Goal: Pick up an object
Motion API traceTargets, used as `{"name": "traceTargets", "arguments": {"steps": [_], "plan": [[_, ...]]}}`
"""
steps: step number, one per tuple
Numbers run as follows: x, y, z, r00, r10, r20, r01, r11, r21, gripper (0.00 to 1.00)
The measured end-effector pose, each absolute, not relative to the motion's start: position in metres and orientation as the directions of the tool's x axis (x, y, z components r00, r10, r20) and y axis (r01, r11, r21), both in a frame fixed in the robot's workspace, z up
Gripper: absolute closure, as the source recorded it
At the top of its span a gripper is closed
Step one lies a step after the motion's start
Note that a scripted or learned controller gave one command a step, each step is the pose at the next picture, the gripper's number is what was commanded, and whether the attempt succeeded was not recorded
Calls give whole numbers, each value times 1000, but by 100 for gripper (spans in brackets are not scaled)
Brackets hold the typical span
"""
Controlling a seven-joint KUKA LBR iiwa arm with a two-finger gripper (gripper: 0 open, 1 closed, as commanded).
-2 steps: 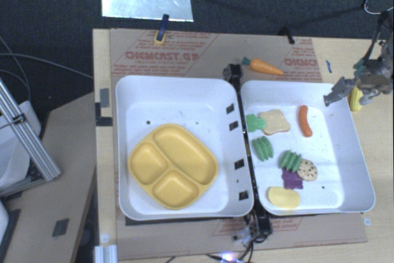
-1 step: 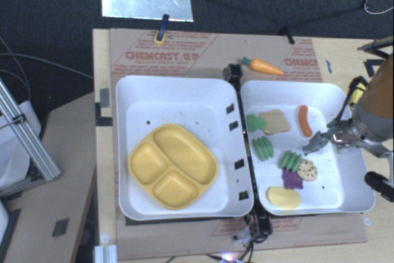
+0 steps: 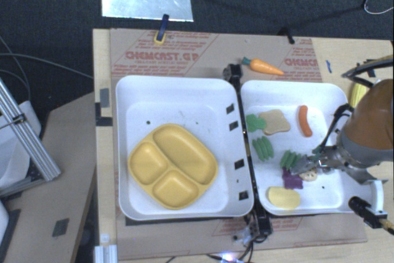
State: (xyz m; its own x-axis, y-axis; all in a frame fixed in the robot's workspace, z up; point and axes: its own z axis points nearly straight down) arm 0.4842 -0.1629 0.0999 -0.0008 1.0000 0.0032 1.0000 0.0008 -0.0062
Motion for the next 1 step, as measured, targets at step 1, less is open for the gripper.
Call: {"name": "traceTargets", "arguments": {"steps": [1], "plan": [[503,-172,106,-3,1000,-1,1000,3,3,0]]}}
